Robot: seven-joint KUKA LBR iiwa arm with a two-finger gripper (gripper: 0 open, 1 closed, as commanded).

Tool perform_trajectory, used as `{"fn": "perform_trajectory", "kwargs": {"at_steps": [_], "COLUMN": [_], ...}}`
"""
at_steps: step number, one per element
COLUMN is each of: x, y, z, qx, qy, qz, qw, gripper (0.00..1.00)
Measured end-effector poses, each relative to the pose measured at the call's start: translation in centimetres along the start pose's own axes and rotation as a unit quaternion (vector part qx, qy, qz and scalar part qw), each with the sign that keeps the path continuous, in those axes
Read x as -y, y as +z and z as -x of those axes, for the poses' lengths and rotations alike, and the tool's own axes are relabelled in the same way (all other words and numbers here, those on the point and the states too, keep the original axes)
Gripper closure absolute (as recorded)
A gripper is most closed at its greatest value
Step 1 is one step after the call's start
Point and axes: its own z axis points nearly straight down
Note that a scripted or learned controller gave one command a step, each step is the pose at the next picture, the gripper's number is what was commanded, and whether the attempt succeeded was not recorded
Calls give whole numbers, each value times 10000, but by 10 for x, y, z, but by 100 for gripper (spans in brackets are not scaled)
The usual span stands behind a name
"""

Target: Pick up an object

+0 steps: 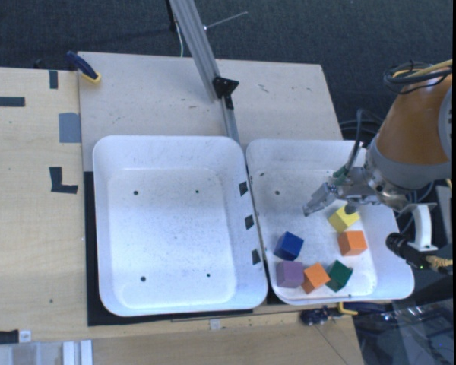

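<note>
Several small blocks lie in the right bin (289,162). A yellow block (343,219) sits just below and right of my gripper (319,202), apart from its tip. An orange cube (353,242) lies beneath the yellow one. Nearer the front are a blue cube (289,245), a purple cube (289,273), a second orange cube (315,277) and a green block (339,275). The gripper hangs low over the middle right of this bin, pointing down and left, with nothing seen in it.
The left bin (106,166) stands beside the right one, their rims meeting at the centre. A grey metal bar (201,44) slants down from the top to the bins' back edge. The arm's orange band (414,131) looms over the right bin's far right side.
</note>
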Motion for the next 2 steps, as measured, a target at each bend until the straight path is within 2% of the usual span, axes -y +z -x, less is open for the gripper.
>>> {"fn": "perform_trajectory", "kwargs": {"at_steps": [1,2], "x": [0,3], "y": [0,48], "z": [0,8], "qx": [1,3], "qy": [-1,7], "qz": [2,-24], "qw": [10000,10000], "gripper": [0,0]}}
